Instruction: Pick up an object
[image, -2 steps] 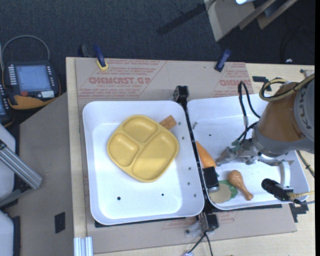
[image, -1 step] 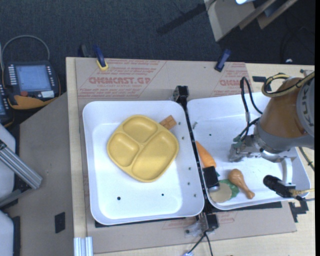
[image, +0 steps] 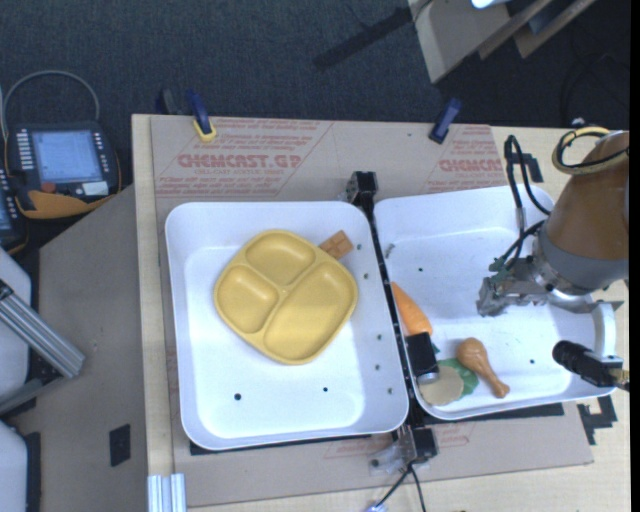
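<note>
Nearest the lens, the grey-and-orange arm (image: 590, 225) at right hangs its gripper (image: 503, 294), whose closure I cannot tell, above the right bin (image: 450, 215), the drumstick (image: 483, 364) lower down unlifted, so picking remains.

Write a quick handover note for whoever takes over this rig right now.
Gripper: over the right bin, near its middle, nothing seen in it; whether the jaws are open cannot be told.
Right bin, front-left corner: carrot, black block, green disc, drumstick.
Left bin: yellow divided plate with a small wooden block at its far edge.
Done: nothing picked yet.
Left: grasp and lift one object.
</note>
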